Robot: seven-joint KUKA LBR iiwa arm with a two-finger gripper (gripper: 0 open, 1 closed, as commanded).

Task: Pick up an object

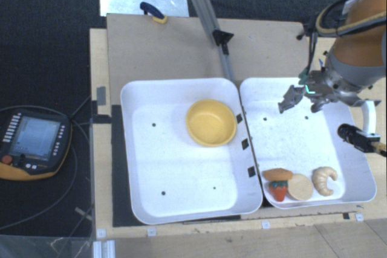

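With fingers apart and holding nothing, the claw hovers over the right bin, so the approach is in hand; next, descend toward the croissant near the bin's front edge.

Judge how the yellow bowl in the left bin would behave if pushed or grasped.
The yellow bowl looks rigid and probably light. Sitting upright on the left bin, it would likely slide rather than roll. Its smooth, rounded rim may slip from a pinch.
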